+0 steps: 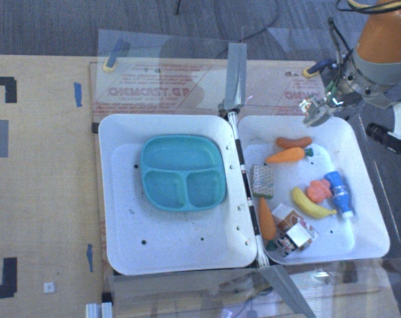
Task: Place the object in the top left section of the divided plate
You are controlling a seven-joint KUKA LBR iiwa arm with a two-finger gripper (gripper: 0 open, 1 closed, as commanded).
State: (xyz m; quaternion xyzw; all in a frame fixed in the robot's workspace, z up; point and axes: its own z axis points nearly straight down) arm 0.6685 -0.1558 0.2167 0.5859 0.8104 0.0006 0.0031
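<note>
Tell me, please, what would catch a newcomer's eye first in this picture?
First, the teal three-section plastic plate, alone in the left white bin. Next, the bright clutter in the right white bin: a yellow banana, an orange carrot, a blue bottle. The pincer hovers at that bin's top edge.

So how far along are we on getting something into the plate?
Nothing looks done yet: the teal divided plate in the left bin has nothing in it. The tool sits over the right bin's top edge, with no item visible in it. The carrots, banana and other items lie in the right bin. Picking and placing remain.
</note>
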